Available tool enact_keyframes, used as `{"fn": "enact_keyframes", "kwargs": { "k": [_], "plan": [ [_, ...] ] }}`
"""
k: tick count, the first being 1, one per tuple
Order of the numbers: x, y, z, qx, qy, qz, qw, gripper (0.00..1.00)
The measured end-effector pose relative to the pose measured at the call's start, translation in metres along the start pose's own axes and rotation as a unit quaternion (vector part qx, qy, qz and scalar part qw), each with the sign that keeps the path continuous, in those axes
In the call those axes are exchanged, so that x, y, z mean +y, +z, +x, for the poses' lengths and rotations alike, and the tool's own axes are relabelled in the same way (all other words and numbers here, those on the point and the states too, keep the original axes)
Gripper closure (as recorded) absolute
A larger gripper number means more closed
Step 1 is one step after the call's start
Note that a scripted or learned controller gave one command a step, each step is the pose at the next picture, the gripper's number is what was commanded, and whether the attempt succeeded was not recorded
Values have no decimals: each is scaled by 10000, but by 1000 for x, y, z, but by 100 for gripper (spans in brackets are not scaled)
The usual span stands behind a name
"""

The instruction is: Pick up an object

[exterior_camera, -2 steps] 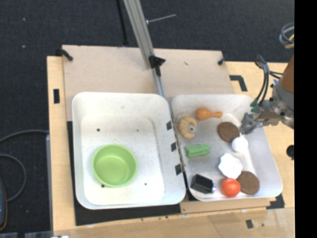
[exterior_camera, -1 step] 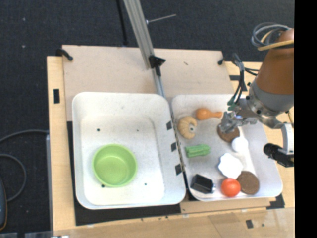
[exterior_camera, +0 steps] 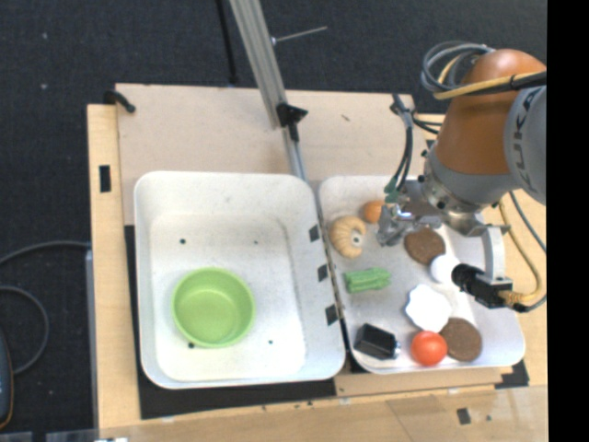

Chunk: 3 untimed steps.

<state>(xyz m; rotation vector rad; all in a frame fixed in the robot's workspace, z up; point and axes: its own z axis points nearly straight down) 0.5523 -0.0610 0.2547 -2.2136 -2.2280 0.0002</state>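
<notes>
The only lettering stands on the arm's grey housing [exterior_camera: 538, 145], up and to the right of the gripper [exterior_camera: 394, 226]: large dark letters cut off by the frame edge, so that only a part of them shows, seemingly "UK", too partial to read as a whole word. The things in the bin below and beside the gripper carry no legible label, brand, number or sign, and neither does the bench.
</notes>
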Motion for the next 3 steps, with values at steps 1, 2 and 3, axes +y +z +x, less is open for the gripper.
{"fn": "enact_keyframes", "kwargs": {
  "k": [1,2,3],
  "plan": [
    [17,12,43,-6,4,-11,10000,100],
    [30,20,94,-2,0,-9,10000,100],
    [53,24,134,1,0,-11,10000,100]
  ]
}}
